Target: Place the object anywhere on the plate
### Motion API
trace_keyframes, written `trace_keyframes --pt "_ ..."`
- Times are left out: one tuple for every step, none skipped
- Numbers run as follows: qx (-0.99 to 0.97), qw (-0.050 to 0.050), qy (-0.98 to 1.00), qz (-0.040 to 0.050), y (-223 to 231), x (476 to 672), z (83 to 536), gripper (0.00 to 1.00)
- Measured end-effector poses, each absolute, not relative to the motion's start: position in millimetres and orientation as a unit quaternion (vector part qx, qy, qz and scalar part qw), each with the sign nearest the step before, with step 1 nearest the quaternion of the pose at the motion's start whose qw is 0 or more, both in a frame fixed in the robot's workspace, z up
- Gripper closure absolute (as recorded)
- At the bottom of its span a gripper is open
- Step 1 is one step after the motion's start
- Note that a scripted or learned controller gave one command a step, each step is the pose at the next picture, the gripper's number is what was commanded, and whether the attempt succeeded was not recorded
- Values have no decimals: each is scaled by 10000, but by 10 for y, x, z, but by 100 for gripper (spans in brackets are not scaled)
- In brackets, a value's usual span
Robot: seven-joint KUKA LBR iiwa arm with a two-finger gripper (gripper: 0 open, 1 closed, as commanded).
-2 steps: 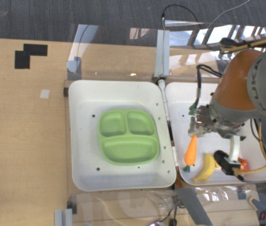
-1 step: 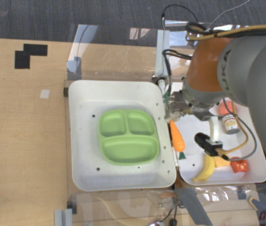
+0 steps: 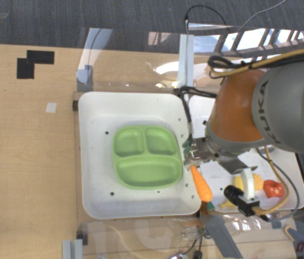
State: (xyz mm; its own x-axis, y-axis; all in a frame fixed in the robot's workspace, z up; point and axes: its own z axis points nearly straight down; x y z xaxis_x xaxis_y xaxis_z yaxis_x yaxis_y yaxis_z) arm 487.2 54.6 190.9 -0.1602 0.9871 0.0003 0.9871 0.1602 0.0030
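Observation:
A green divided plate (image 3: pixel 145 156) lies in the middle of the left bin (image 3: pixel 95 144). My gripper (image 3: pixel 192 153) hangs over the wall between the two bins, just right of the plate's right edge. An orange carrot (image 3: pixel 200 183) with a green tip stretches from directly under the gripper down toward the near edge, along that wall. Its upper end meets the gripper, but whether it is gripped is hidden by the wrist.
In the right bin (image 3: pixel 292 190), a yellow corn cob (image 3: pixel 254 184) and a small red fruit (image 3: pixel 274 188) lie near the front, partly under the arm. The arm's orange band (image 3: pixel 235 112) covers much of that bin.

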Motion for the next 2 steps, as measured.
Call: trace_keyframes --pt "5654 19 8248 19 890 5525 2208 100" --pt "5651 18 8250 17 890 5524 2206 0"
